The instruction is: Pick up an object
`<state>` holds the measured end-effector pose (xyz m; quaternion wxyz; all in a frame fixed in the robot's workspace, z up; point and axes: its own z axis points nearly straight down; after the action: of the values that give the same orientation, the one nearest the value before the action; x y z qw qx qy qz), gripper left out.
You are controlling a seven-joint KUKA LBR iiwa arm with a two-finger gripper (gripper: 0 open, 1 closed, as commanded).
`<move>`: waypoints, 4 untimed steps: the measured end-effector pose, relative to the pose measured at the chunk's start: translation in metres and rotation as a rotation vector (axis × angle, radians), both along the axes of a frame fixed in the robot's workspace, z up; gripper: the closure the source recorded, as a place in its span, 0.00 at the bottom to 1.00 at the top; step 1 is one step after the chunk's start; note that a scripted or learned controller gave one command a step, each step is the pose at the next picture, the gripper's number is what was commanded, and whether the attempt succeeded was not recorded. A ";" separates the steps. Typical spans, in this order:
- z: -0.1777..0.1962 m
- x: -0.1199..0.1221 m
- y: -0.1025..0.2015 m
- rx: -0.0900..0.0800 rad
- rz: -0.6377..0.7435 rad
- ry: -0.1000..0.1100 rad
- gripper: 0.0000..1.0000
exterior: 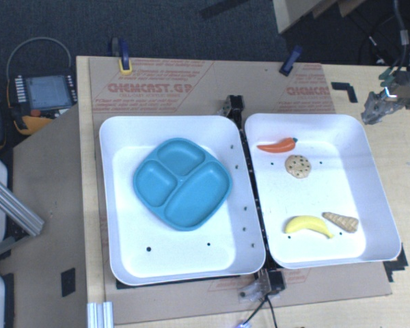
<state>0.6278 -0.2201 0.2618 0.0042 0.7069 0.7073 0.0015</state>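
The right bin (369, 176) holds a red-orange chili pepper (276, 145) near its far left corner, a round speckled cookie (298, 166) just below it, a yellow banana (308, 226) toward the front, and a tan cone-shaped piece (341, 221) beside the banana's right end. My gripper (377, 108) hangs at the far right, above the bench just beyond the right bin's far right corner, well away from all of these. Nothing shows between its fingers.
The left bin (123, 244) carries a blue divided plate (182, 182) in its middle. Clamps (125, 61) sit on the cardboard-covered bench behind the bins. A pendant with a screen (46, 91) lies off the bench at the left.
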 end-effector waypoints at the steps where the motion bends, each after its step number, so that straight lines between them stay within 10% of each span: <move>1: 0.030 0.001 0.000 0.001 0.001 0.002 1.00; 4: 0.006 0.007 0.145 0.005 0.004 0.010 1.00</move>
<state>0.6344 -0.0746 0.2676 -0.0011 0.7055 0.7087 -0.0002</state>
